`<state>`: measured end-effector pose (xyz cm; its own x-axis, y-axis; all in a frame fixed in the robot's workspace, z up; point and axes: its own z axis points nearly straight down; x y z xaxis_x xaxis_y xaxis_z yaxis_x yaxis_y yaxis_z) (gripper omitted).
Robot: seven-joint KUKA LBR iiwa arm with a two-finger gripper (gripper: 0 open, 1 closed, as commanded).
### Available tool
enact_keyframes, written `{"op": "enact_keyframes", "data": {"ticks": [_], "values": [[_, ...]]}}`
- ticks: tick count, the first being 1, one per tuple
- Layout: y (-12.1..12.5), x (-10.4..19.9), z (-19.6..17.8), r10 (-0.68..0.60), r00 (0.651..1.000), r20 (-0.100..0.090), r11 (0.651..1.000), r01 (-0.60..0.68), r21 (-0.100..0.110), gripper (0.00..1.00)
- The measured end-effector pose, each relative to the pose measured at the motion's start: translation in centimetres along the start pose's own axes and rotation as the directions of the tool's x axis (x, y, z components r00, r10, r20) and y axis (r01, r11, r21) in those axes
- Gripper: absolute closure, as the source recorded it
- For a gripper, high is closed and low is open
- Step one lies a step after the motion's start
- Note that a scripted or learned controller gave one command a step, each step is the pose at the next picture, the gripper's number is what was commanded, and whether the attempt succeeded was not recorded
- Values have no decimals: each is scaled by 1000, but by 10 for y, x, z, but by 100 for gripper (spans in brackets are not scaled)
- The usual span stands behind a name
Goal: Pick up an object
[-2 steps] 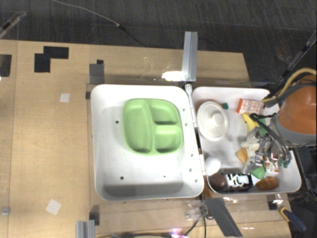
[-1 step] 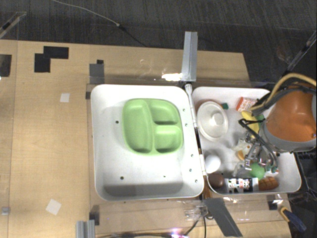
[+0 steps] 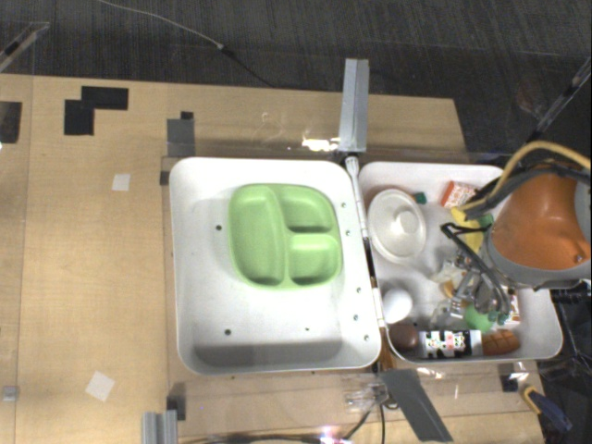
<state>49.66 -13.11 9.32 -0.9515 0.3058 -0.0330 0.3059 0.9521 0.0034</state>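
Camera view, from above the bench (image 3: 83, 276), has my arm (image 3: 541, 229) reaching in from the right edge over the right bin (image 3: 546, 340). My orange band sits above the bin's right wall, the wrist pitched down and leftward, with yellow and black cables looping over the top of it. My gripper (image 3: 467, 289) hangs low in the bin's middle, toward the front-right. It is tangled among cables and clutter in the picture, so I cannot tell how it is set or whether anything is caught in it.

Around me in the right bin: a white bowl (image 3: 400, 222) near the back-left corner, a white ball (image 3: 397, 302) against the left wall further forward, a dark bottle (image 3: 450, 342) lying along the front wall, a brown object (image 3: 500, 341) beside it toward the front-right corner, a green item (image 3: 481, 319) just under my gripper, and an orange-and-white packet (image 3: 458, 193) by the back wall.

In the left bin (image 3: 199, 340), a green divided tray (image 3: 283, 234) rests upside-up toward the back-centre, well apart from me.
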Motion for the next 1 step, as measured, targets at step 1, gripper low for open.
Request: {"op": "enact_keyframes", "data": {"ticks": [1], "values": [[16, -63, 5, 31, 999, -12, 1000, -31, 1, 0]]}}
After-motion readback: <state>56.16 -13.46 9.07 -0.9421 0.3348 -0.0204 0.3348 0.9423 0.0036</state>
